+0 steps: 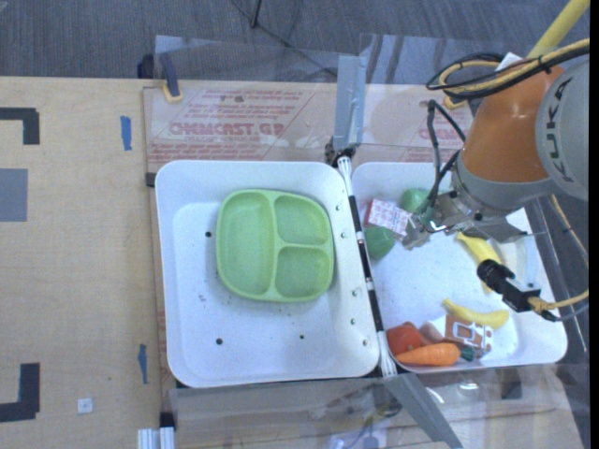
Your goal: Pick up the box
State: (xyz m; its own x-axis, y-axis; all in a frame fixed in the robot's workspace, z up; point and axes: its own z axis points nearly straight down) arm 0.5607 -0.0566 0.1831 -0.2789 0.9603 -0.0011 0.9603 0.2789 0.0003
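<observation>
A small white box with red print point(387, 216) sits tilted at the left side of the right bin point(538, 349), overlapping a green round item point(378, 243) beneath it. My gripper point(416, 229) hangs under the orange-banded wrist, and its fingertips point(410, 238) close on the box's right edge. The box looks raised off the bin floor. A second, smaller orange and white carton point(467, 331) lies near the bin's front, apart from the gripper.
A green divided plate point(275, 244) lies in the left bin point(187, 344). The right bin also holds a green ball point(415, 199), two bananas point(481, 249) point(476, 314), a carrot point(431, 354) and a red piece point(404, 336). A black cable fitting point(505, 286) hangs off the arm.
</observation>
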